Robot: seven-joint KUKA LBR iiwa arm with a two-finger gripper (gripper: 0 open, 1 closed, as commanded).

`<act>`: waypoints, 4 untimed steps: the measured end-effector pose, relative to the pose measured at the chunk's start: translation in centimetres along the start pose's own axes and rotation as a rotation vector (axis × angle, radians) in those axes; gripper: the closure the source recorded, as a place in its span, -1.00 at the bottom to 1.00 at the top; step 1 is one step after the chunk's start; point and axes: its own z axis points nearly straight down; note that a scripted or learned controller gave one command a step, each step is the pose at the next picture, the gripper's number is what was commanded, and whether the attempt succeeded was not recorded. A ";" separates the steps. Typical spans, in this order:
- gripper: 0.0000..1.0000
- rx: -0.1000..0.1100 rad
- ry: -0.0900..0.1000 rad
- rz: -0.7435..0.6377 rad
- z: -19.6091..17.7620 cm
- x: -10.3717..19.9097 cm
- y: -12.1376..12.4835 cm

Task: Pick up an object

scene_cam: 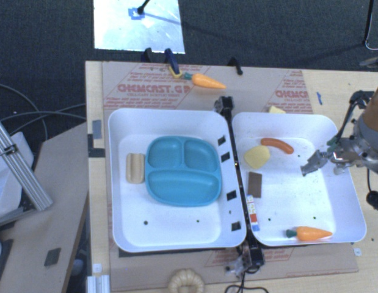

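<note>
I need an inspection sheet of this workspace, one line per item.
Surface: cardboard bench bearing left bin and right bin.
Job's things: in right bin, sausage, yellow piece, brown block, carrot.
Clutter: blue plate and tan block in left bin; second carrot on bench.
Gripper: gripper over right bin, holding nothing.
Cables: black cables at left.
Surroundings: dark floor, shiny sheet.

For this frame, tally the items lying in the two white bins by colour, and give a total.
Blue: 1, the divided plate
Tan: 1, the bread slice
Orange: 2, the sausage and the carrot
Yellow: 1, the potato-like piece
Brown: 1, the small block
Total: 6
</note>
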 end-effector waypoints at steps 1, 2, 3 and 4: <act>-1.00 -0.012 -0.003 -0.003 -0.6 0.0 0.3; -1.00 -0.008 -0.001 -0.002 4.7 1.1 0.1; -1.00 -0.009 -0.002 -0.002 10.2 1.2 1.2; -1.00 -0.010 -0.002 -0.001 12.9 1.2 1.3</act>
